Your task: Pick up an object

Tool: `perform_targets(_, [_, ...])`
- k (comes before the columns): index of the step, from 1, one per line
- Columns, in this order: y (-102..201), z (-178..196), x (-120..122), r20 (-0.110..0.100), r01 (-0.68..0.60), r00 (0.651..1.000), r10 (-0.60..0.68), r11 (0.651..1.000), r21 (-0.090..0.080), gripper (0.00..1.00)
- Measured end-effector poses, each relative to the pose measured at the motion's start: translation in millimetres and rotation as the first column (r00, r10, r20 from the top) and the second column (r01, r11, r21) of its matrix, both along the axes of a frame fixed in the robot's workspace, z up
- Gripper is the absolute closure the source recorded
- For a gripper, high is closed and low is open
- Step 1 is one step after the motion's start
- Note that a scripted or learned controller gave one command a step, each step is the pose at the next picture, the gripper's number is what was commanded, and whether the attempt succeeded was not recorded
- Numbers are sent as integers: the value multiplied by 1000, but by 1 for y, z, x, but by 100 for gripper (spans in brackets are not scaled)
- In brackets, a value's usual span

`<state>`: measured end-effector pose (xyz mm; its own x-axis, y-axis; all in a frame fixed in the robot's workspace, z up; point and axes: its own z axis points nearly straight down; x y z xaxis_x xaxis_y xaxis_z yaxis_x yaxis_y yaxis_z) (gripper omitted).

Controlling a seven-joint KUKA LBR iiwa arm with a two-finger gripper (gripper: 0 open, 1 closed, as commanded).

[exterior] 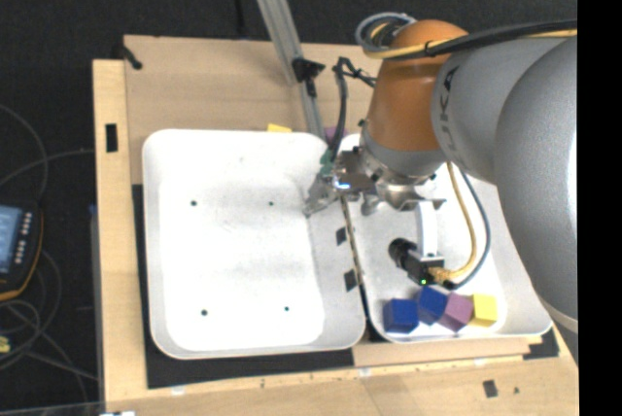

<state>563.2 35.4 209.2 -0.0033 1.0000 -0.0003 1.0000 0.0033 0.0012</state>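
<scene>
The end effector (335,186) hangs at frame centre over the seam between the bins; its grip state I cannot tell. The blocks (439,309) lie lower right of it, clustered in the right bin's (515,331) bottom corner.

Partial white lettering "UK" visible on grey arm link (505,113) beside orange band (413,84); rest cut off. No other legible text.
</scene>
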Motion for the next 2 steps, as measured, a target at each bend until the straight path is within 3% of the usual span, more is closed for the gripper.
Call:
perform_targets(1, [-1, 12, 0, 2, -3, 1000, 3, 1000, 0, 100])
perform_targets(2, [48, 34, 21, 2, -4, 1000, 4, 1000, 2, 100])
